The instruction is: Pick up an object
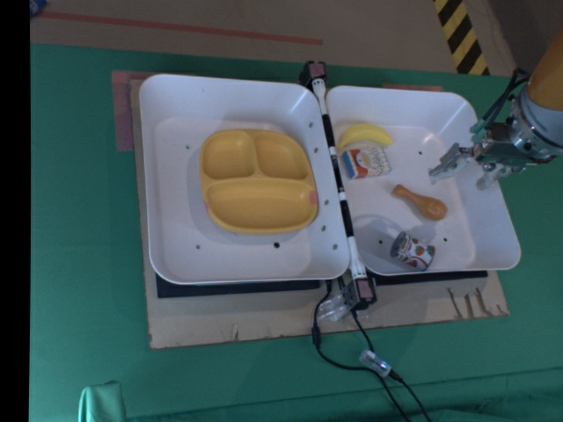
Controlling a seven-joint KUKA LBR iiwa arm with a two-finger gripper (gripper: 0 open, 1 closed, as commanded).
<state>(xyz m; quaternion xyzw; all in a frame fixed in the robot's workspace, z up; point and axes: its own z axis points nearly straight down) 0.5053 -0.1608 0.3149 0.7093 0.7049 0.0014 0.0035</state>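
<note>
Grey arm [537, 104] cut off right

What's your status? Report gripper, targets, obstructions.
Gripper open, holding nothing, above right bin. Banana, carton, drumstick, can lying loose there. Nothing between gripper and drumstick.

Right bin [493, 236]: floor crowded by banana [365, 134], carton [365, 161], drumstick [420, 201], can [412, 251]; bare floor was left between them. Left bin [167, 236]: middle taken by yellow tray [257, 179].
</note>
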